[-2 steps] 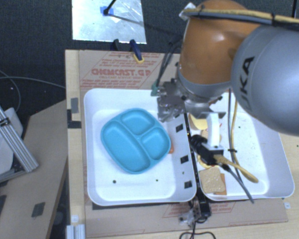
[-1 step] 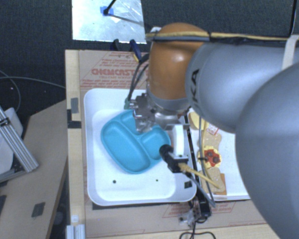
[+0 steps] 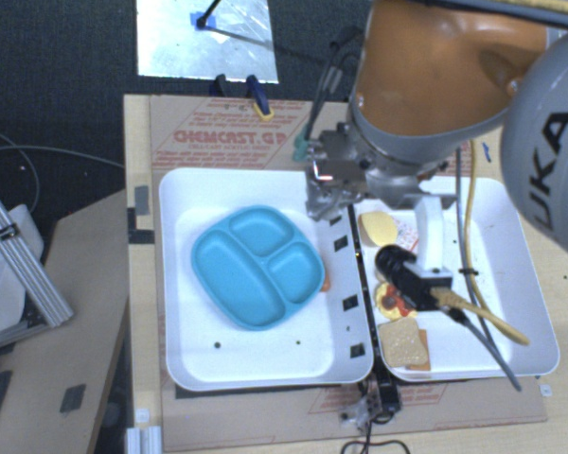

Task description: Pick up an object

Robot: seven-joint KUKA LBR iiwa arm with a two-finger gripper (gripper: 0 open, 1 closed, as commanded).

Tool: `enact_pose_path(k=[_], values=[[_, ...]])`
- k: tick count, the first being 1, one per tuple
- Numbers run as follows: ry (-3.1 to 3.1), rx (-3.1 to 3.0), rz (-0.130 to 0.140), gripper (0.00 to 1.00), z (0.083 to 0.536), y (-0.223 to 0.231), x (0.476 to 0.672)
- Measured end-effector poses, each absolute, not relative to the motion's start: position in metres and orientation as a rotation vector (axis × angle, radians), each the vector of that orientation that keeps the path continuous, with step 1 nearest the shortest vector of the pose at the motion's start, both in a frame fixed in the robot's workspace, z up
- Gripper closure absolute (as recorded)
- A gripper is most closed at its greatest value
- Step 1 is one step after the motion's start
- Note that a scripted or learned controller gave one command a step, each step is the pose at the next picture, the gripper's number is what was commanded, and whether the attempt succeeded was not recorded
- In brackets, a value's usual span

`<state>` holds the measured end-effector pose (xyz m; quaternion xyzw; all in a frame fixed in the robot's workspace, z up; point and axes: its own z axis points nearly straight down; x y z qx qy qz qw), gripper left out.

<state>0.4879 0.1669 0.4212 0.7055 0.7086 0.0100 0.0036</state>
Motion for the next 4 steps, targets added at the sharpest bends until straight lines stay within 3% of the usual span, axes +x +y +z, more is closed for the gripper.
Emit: enact_pose_path(k=[1, 4], values=[[2.232, 2.207, 0.01, 1.0, 0.423, 0.168, 0.488], [2.252, 2.182, 0.02, 1.0, 0.455, 0.169, 0.49]])
